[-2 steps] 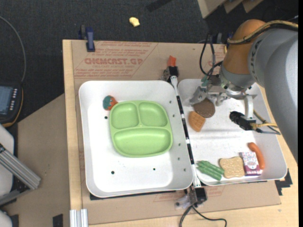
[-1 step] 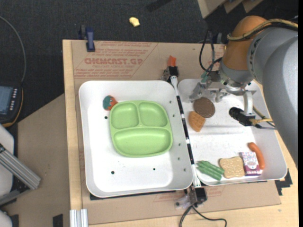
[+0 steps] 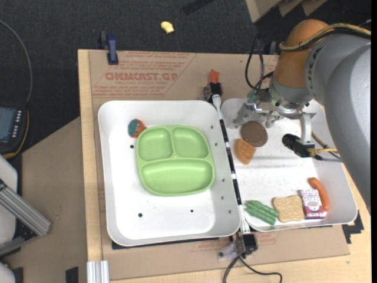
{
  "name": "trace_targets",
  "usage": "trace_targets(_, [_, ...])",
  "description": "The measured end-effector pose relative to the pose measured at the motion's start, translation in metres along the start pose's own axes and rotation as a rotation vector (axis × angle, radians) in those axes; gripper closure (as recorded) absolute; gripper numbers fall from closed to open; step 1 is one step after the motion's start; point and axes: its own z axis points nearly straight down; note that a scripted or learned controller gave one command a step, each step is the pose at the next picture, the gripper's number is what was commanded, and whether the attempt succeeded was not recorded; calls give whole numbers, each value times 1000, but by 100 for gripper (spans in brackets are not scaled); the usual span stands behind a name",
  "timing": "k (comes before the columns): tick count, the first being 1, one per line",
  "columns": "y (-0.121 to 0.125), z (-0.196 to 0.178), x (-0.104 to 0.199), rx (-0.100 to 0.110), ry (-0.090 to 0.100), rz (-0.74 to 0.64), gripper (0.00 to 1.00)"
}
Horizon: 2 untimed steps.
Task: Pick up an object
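Your hand hangs over the far left corner of the right bin, at the end of the grey arm that reaches in from the right. From this view you cannot tell whether the hand is open or closed. A brown disc lies flat on the bin floor right below it. You cannot tell whether the hand touches the disc. A tan wedge lies just beside the disc on its near left side, touching it or almost so.

Along the near edge of the same bin you have a green pod. A toast slice sits just to its right, and a pink box sits against the toast. An orange sausage lies slanted along the box's far right side. The print on the box is too small to read.

The left bin holds a green plate with three compartments, set near the middle. A small red and teal ball rests at the plate's far left corner.

On the brown board of the worktop, just beyond the left bin, you can read "CHEMCAST GP" in red capitals. The finer red line above it is too small to make out. A blue clamp grips the board's far edge, and an orange-topped clamp stands where the two bins meet. A yellow scrap lies on the dark floor beyond
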Motion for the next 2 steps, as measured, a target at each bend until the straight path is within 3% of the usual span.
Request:
trace_targets(1, [-8,0,-4,2,0,1,0])
trace_targets(2, [0,0,-3,-2,0,0,0])
